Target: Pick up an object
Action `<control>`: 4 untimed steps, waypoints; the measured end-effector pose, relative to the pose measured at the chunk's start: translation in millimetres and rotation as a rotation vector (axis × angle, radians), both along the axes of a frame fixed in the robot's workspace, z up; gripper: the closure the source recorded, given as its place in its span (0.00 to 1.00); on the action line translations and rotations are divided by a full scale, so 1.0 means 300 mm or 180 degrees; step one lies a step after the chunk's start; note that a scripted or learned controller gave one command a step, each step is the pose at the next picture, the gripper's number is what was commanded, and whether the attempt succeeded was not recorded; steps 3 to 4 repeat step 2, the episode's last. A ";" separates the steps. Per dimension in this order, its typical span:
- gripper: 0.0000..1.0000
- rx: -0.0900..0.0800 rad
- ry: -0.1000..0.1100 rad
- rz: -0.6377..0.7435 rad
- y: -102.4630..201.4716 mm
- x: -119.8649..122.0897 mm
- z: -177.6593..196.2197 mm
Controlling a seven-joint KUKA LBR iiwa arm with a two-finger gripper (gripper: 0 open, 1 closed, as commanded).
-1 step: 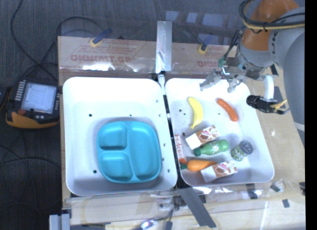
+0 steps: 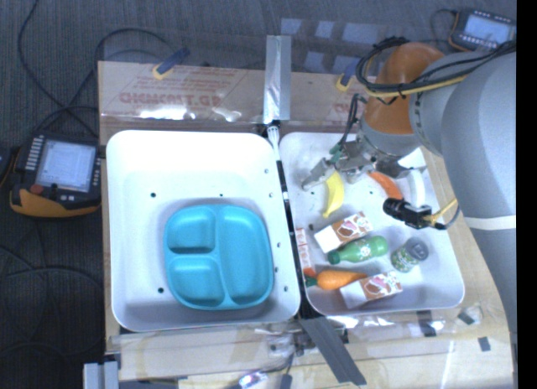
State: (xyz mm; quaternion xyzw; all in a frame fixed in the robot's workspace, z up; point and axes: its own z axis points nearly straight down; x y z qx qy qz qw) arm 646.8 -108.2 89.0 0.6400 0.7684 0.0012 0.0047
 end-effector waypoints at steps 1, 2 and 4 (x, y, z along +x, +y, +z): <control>1.00 0.0010 -0.0011 -0.0002 0.002 0.004 0.035; 1.00 0.0014 0.0031 -0.0062 0.193 -0.031 0.315; 1.00 0.0014 0.0031 -0.0062 0.193 -0.031 0.315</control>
